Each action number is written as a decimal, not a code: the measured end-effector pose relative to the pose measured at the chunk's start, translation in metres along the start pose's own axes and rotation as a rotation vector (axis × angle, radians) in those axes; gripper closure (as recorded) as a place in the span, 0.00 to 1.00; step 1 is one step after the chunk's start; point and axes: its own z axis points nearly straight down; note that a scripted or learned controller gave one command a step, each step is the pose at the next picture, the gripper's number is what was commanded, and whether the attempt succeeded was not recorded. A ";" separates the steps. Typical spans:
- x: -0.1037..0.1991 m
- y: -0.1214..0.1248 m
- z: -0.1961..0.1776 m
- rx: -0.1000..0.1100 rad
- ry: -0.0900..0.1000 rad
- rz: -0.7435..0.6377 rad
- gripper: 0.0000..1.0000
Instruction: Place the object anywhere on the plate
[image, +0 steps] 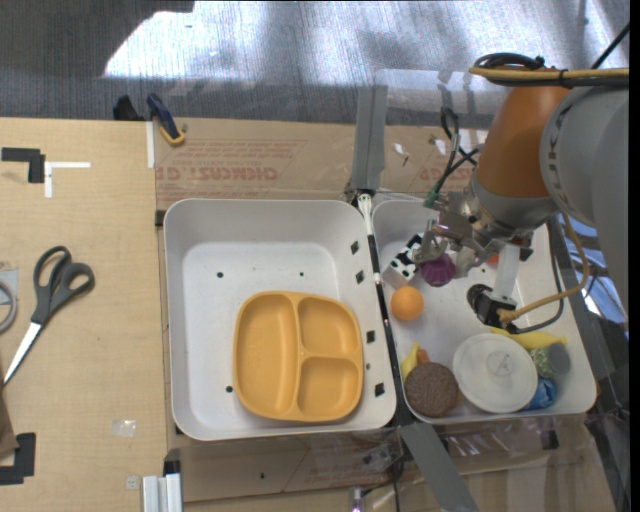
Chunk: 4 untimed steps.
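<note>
Camera view: gripper (447, 255) jaws look closed round a purple object (437, 270), above the right bin (578, 390). Yellow plate (297, 355) sits well left of jaws, below. Risk: thin grip, obj. slips mid-carry, est.

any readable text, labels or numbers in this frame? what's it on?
Red print on the cardboard behind the bins: upside down from this camera and blurred; looks like "CHICAGO", not certain.
Black-and-white checker tag in the right bin: a pattern, no letters.
Plate, scissors: no markings visible.
</note>
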 end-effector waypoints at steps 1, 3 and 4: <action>0.053 -0.056 -0.001 -0.002 0.000 -0.344 1.00; 0.091 -0.117 0.000 -0.002 0.000 -0.362 0.00; 0.089 -0.139 -0.001 -0.003 0.000 -0.880 0.00</action>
